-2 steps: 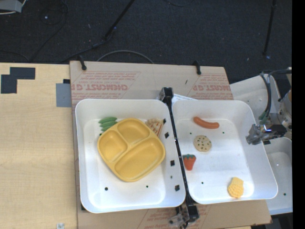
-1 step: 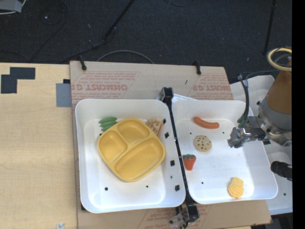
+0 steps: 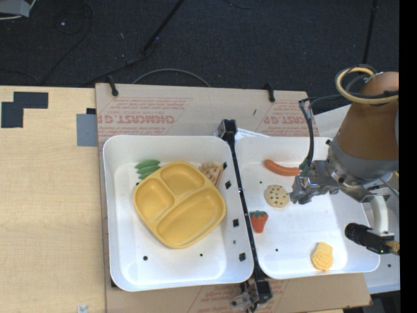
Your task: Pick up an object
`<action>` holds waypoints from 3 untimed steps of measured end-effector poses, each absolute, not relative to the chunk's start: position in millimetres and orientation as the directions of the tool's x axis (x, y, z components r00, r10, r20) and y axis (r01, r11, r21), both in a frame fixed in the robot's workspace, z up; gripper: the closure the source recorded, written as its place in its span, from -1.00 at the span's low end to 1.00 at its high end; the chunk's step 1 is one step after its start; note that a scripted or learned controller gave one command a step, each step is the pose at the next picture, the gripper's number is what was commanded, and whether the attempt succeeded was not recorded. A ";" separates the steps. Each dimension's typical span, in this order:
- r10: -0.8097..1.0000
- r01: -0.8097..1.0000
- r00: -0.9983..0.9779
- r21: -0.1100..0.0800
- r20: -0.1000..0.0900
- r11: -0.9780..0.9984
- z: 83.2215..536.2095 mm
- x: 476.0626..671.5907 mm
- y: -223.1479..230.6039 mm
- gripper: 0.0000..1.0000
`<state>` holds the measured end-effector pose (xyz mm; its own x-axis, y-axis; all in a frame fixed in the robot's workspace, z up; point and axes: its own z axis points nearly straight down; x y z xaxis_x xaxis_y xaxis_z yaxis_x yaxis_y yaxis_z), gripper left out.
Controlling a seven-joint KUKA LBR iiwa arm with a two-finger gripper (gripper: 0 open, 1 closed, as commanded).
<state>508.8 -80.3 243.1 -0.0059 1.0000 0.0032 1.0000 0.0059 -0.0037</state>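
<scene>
Fingers' state can't be told, gripper too small and dark; nothing seen held. Gripper low over right bin, just right of cookie, below sausage. Strawberry near divider, corn piece toward bin's front right. Left bin: yellow divided plate, green pea pod at its upper left, waffle-like piece at upper right.

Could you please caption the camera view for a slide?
Gripper beside cookie in right bin; yellow tray in left bin.
</scene>
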 end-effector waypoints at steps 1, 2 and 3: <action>1.000 1.000 -0.005 -0.006 0.002 0.005 229.2 517.9 -25.2 1.00; 1.000 1.000 -0.005 -0.003 0.001 0.005 236.4 528.4 25.7 1.00; 1.000 1.000 -0.006 -0.003 0.002 0.006 242.2 529.6 81.3 1.00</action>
